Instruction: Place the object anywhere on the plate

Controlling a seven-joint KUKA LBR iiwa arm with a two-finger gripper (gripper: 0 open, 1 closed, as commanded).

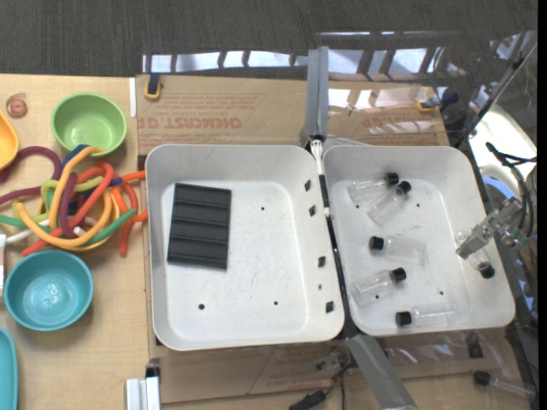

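A black ridged plate lies flat in the left part of the left bin. Several clear vials with black caps are scattered in the right bin: two near the back, one in the middle, one lower and one by the front wall. My gripper reaches in low over the right bin's right edge, metallic and partly cut off. A black-capped vial lies just below it.
On the wooden bench to the left sit a green bowl, a teal bowl and a tangle of coloured cords. Cardboard lies under both bins. Metal framing and cables stand at the back right.
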